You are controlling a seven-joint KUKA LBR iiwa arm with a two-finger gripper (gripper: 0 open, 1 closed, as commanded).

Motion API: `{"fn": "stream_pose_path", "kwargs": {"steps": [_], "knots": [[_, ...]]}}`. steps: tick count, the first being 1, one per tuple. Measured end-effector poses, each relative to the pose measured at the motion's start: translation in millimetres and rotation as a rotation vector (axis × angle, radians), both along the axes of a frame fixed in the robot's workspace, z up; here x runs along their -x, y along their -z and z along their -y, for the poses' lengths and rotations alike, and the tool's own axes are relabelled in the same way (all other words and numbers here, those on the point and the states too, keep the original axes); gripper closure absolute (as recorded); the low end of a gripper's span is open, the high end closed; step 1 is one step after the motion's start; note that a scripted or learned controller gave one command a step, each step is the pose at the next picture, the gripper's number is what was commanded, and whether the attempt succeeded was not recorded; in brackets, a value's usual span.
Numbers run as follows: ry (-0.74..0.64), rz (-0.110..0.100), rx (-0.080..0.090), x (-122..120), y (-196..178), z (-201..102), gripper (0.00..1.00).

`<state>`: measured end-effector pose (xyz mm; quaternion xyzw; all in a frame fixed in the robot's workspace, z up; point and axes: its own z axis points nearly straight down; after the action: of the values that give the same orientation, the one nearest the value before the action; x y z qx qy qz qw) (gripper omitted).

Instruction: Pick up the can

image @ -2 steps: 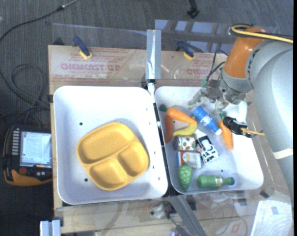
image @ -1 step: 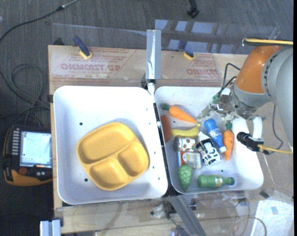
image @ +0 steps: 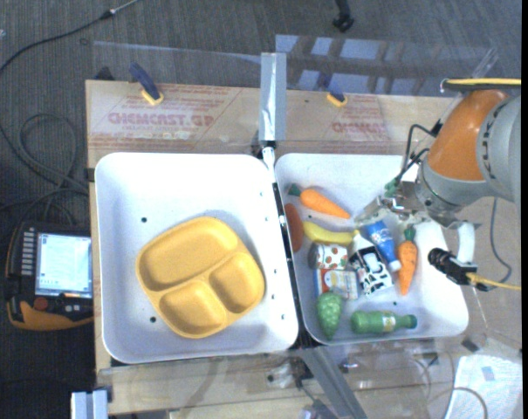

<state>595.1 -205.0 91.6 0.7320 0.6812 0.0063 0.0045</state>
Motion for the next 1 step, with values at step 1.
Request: {"fn": "stream_pose_path", "kwargs": {"steps": [1], "knots": [[0.178,0.0,0.003,58.6,0.6,-21.2,0.0]]}}
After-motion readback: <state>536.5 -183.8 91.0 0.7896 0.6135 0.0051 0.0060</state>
